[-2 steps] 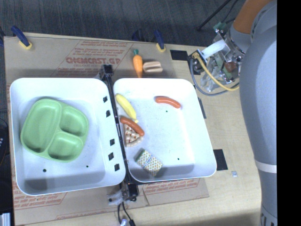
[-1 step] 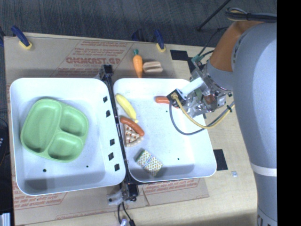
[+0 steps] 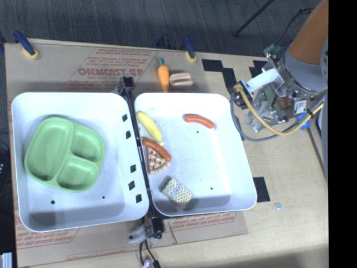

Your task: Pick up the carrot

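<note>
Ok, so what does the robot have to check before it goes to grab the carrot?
1. Carrot found: ok. The carrot lies on the cardboard behind the right bin, outside it.
2. Room around it: not ok. A small brown and white toy food sits right beside the carrot.
3. Look-alikes: ok. The sausage, the hot dog and the banana are inside the bin, apart from the carrot.
4. Tool position: not ok. The tool is off past the bin's right side, far from the carrot.
5. Tool open: cannot tell.
</note>
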### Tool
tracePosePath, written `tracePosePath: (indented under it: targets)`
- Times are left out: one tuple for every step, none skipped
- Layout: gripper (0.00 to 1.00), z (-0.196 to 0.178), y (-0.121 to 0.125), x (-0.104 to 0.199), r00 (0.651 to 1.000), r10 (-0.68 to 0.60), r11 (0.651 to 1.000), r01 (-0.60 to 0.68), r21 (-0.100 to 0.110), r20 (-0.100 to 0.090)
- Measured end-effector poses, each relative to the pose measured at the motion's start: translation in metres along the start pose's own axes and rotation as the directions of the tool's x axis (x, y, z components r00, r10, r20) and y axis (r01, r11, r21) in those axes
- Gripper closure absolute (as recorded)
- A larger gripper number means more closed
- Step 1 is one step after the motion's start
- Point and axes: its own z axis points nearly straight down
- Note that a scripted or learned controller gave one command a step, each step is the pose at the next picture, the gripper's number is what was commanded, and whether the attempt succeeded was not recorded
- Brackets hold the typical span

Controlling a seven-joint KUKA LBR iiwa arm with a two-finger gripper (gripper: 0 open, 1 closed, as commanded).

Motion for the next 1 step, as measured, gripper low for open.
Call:
tracePosePath:
  targets:
    - [1.0,0.1514,-0.022,-0.0377,0.999,-0.036,0.999,0.036,0.003,0.004]
